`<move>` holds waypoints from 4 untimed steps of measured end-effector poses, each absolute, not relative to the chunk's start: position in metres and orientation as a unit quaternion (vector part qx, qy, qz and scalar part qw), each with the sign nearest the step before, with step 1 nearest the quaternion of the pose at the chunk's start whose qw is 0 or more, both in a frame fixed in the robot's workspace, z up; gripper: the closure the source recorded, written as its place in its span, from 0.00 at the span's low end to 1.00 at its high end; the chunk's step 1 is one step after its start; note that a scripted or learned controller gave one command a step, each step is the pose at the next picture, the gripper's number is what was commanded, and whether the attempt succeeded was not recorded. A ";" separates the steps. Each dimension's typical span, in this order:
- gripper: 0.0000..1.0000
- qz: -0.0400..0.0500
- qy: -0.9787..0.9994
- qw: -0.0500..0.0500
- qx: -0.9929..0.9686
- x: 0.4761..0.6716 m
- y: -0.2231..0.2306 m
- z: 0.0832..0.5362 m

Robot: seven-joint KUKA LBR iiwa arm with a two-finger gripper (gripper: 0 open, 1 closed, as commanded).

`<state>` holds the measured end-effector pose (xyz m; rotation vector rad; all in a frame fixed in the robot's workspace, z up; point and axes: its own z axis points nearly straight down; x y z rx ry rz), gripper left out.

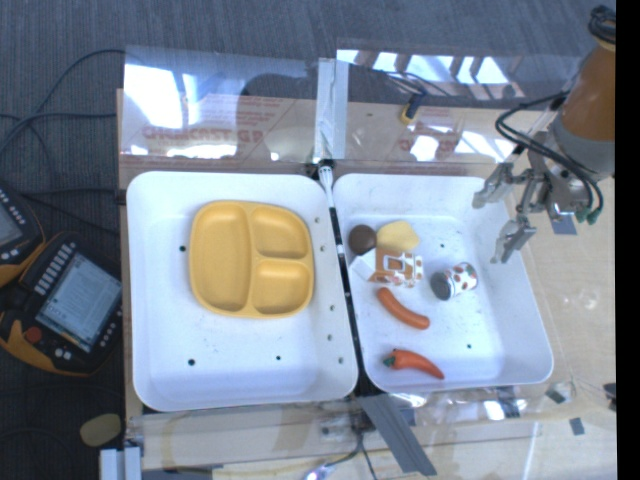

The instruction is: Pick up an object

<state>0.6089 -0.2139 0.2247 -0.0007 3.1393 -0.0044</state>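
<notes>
You see the two-finger gripper (507, 216) hanging over the right white bin (520, 353) near its upper right edge, fingers spread wide with nothing between them. Below and to its left lie a small mug (453, 281), a yellow block (397, 235), a brown ball (361, 238), a sausage (402, 308) and a carrot (415, 363). The left white bin (160, 368) bears a yellow divided plastic tray (252, 258).

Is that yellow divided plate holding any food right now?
Empty. The yellow plate in the left bin shows three bare compartments.
</notes>
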 end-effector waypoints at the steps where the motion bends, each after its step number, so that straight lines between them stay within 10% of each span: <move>1: 0.00 -0.002 0.992 0.002 0.129 0.614 -0.223 0.095; 2: 1.00 -0.004 0.992 0.003 0.127 0.615 -0.222 0.105; 3: 1.00 -0.001 1.000 0.003 -0.008 0.623 -0.180 0.219; 4: 1.00 0.000 0.955 0.000 0.296 0.595 -0.137 0.148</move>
